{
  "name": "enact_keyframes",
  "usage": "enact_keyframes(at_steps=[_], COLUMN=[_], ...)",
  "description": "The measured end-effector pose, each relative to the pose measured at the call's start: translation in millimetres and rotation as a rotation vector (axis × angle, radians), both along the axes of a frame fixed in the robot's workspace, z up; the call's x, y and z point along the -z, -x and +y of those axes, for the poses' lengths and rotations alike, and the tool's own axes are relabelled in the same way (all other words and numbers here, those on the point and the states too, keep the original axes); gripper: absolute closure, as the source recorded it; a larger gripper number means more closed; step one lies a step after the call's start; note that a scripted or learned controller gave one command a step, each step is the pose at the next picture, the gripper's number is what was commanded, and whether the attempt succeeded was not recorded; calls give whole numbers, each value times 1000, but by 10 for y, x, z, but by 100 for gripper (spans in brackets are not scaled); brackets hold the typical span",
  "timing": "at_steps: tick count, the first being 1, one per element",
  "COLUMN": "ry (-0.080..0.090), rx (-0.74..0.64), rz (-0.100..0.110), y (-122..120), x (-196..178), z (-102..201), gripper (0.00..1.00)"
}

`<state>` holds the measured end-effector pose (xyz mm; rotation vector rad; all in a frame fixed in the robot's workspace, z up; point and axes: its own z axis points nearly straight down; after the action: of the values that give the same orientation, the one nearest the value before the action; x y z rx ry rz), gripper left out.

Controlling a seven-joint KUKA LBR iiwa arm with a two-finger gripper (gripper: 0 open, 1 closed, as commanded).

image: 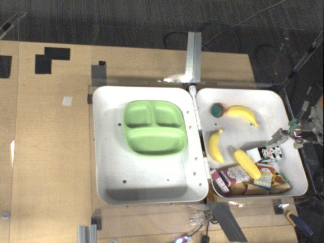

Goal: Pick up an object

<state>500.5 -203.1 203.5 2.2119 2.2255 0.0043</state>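
Observation:
The right bin (pixel 268 96) holds several objects. A yellow banana (pixel 242 114) lies near its back, with a small green and red ball (pixel 217 110) just left of it. A second yellow banana (pixel 215 146) lies by the bin's left wall. A yellow corn cob (pixel 247 164) rests on a pile of snack packets (pixel 238 178) at the front. My gripper (pixel 281 134) hangs over the bin's right side, above a small black and white item (pixel 272 153), apart from the bananas and corn.
In the left bin (pixel 109 135) sits a green divided plate (pixel 154 127). A metal post (pixel 194 54) stands behind the wall between the two bins. Cables run over the dark floor at the back.

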Motion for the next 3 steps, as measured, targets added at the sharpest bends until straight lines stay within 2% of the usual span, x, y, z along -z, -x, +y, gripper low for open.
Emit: enact_keyframes(at_steps=[1, 2, 3], ry=[-1, 1, 3], rx=[124, 32, 23], rz=[-2, -3, 4], y=[-780, -1541, -1528], x=[1094, 1157, 1054], z=[178, 281, 282], gripper=[0, 0, 100])
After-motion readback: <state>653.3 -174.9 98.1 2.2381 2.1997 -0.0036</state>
